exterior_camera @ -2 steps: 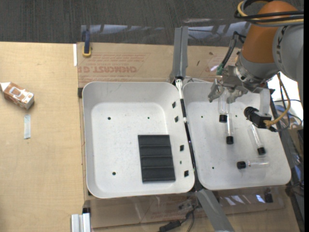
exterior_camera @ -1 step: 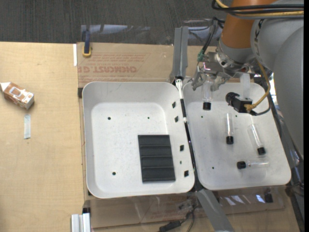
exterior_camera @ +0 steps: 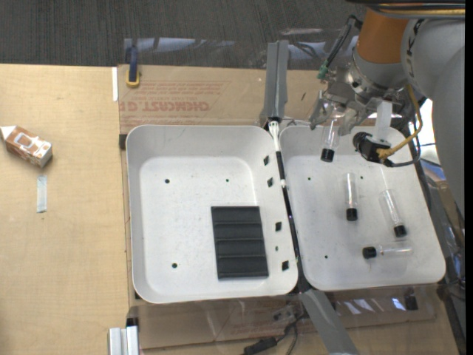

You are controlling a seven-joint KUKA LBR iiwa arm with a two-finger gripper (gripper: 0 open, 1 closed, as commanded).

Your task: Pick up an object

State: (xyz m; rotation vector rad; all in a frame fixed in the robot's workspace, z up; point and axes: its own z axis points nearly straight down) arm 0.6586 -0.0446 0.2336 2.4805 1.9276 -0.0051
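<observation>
I take the tubes in the right bin (exterior_camera: 414,272) for light, stiff and slick: clear round barrels with small black caps, likely to roll or squirt out of a pinch, and possibly brittle if they are glass, which I cannot tell from here. I would grip one across the barrel near its middle, fingers square to its length, not on the cap end.

One tube (exterior_camera: 328,140) hangs near upright at the upper middle-right of the frame, black cap down, its top end at the claw (exterior_camera: 329,118). It looks as though the claw is clenched on that tube's upper end, the cap lifted just above the bin floor; I judge this from the tube's standing pose, since the fingertips themselves are hard to make out against the wrist hardware.

Three more tubes lie flat on the right bin's floor:
- one (exterior_camera: 349,196) in the centre of that bin, cap toward the lower edge of the frame;
- one (exterior_camera: 392,213) to its right, tilted, cap at the lower end;
- one (exterior_camera: 386,251) lying crosswise below them, cap at its left end.

The left bin (exterior_camera: 148,272) holds a dark ribbed block (exterior_camera: 239,242). A small printed carton (exterior_camera: 28,146) sits on the counter (exterior_camera: 59,272) at the far left.
</observation>
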